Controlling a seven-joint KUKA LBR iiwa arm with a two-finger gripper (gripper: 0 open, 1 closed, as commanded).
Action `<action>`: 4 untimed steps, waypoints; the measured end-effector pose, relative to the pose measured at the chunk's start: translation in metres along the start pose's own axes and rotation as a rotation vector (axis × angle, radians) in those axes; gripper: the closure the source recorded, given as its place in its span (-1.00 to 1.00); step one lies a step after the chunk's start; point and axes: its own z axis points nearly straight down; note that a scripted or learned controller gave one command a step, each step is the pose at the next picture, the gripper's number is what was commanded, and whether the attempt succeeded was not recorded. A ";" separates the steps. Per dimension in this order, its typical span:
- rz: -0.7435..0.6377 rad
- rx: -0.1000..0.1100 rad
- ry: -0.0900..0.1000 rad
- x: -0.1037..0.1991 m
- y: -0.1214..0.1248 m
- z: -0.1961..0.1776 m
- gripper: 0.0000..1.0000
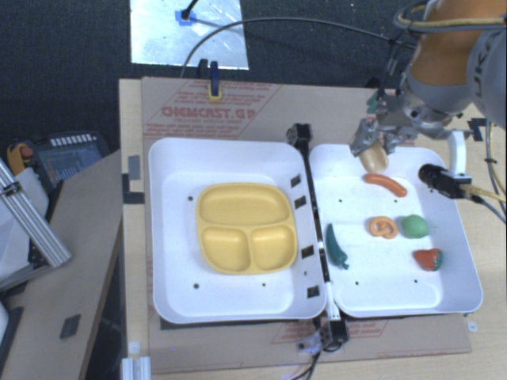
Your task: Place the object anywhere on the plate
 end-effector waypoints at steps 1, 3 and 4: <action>0.000 0.003 0.000 0.046 -0.018 0.017 1.00; 0.000 0.004 0.000 0.134 -0.066 0.035 1.00; -0.002 0.002 0.001 0.194 -0.082 0.041 1.00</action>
